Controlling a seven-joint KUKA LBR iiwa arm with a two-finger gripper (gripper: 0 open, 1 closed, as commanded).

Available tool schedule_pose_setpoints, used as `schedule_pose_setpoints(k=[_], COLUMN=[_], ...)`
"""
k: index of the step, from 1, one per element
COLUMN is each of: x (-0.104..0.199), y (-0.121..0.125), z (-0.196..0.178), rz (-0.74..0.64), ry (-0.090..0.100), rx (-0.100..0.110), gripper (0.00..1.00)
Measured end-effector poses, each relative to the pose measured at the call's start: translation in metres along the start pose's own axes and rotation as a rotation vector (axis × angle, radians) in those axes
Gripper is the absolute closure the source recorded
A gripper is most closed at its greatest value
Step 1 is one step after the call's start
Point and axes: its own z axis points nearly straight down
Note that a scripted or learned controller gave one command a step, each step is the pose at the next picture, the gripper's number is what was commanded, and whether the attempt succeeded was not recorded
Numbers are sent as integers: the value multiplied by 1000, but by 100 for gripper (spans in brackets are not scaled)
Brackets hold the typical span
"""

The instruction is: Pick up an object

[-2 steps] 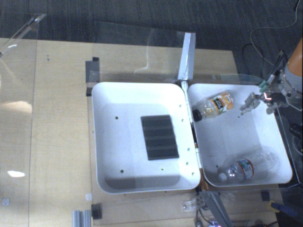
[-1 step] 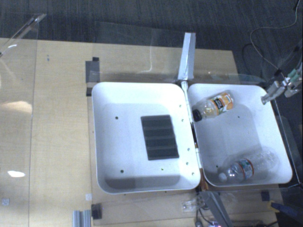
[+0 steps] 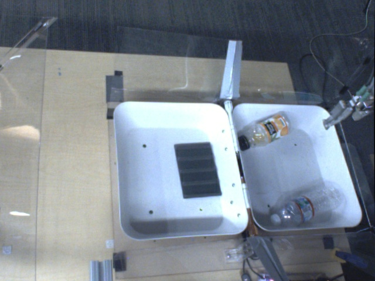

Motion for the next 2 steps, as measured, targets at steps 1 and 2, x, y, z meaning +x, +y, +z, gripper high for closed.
schedule_pose_setpoints(k=[1,2], x=[15,22], y=[49,79], z=[126,228], rz=[-22,-175], ry=[3,4], rx=[4,19], gripper=[0,0])
